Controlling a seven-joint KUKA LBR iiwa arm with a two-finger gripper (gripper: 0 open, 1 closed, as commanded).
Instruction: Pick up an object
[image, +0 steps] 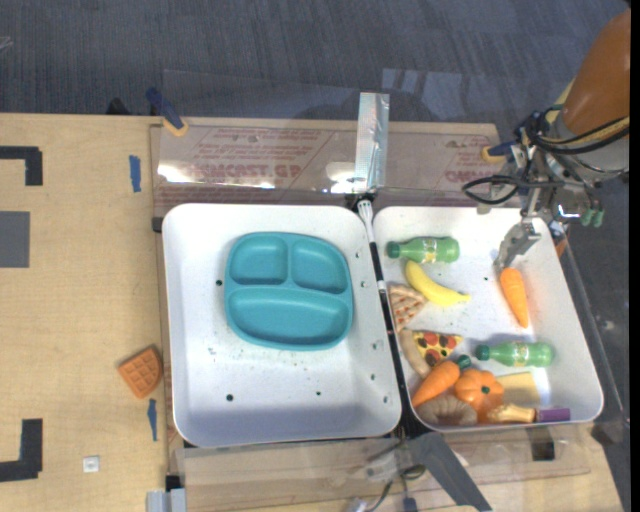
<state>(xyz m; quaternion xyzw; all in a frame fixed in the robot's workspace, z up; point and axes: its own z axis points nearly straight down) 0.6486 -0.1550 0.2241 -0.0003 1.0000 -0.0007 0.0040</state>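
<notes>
I am hanging my pincer (516, 246) over the far part of the right bin (585, 345), and its two fingers are tapering down to a narrow gap with nothing between them. The thing nearest to me is the carrot (514, 294): its blunt top is lying just below my fingertips, close to touching or barely apart, and its body is running away from me toward the near rim, tilted a little toward the arm's side.

I am judging it to be a light, hollow plastic toy, stiff enough not to give under a squeeze, but smooth and tapered, so it is likely to squirt out if I am pinching near the thin tip. I am planning to close across its thick upper half, fingers set square to its long axis.

Out to the side of my pincer, toward the middle divider, a green bottle (424, 249) is lying on its side, with a banana (433, 285) just below it. Further from me, by the near rim, a second green bottle (514, 352) and a heap of orange and yellow toy food (462, 385) are crowding together; those are sitting well apart from my fingers. Beyond the divider, a teal divided plate (290, 290) is resting in the left bin (190, 330), and a small waffle (140, 371) is lying out on the counter (70, 300).
</notes>
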